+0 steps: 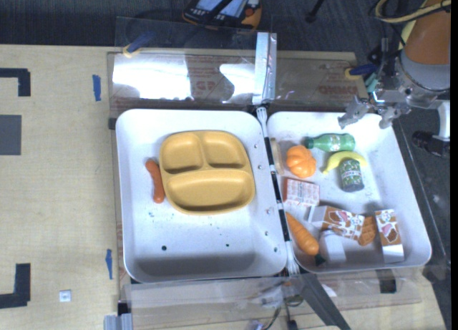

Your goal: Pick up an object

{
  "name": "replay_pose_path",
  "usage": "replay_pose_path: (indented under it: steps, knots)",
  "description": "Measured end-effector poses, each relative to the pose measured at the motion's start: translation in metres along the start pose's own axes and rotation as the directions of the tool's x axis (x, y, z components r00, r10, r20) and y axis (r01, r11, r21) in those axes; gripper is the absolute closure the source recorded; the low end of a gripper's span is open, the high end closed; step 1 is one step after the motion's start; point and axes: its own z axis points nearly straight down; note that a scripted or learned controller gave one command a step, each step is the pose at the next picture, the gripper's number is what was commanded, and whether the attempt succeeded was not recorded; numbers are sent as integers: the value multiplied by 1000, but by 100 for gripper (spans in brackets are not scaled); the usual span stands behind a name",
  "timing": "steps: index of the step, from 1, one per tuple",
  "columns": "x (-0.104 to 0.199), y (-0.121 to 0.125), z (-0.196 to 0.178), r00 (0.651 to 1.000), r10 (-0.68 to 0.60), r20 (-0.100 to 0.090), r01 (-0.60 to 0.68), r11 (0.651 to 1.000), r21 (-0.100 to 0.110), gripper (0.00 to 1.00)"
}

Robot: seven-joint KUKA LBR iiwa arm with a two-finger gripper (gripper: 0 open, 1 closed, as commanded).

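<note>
My gripper (370, 115) hovers over the far right corner of the right bin (413, 200), open with nothing between its fingers. Below it lie a green bottle (330, 142), a yellow banana (338, 159) and a dark green can (351, 175). An orange pumpkin (300, 162) sits near the bin's left wall. Nearer the front are a carrot (303, 234), a pink carton (302, 192) and two brown-and-white cartons (346, 225) (388, 233).
The left bin (136, 235) holds a yellow divided plate (206, 170) and a red sausage (155, 180) beside it. A clear plastic wall (186, 71) stands behind the bins. A handheld controller (218, 5) lies on the floor beyond.
</note>
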Motion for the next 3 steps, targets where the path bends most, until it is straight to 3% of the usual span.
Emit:
replay_pose_path:
  steps: [1,2,3]
  knots:
    - [-19,-35,118,1000,-9,2,9,1000,-5,0]
    - [-1,-90,119,1000,12,0,-12,1000,-3,0]
    - [-13,-126,119,999,43,0,-43,999,-2,0]
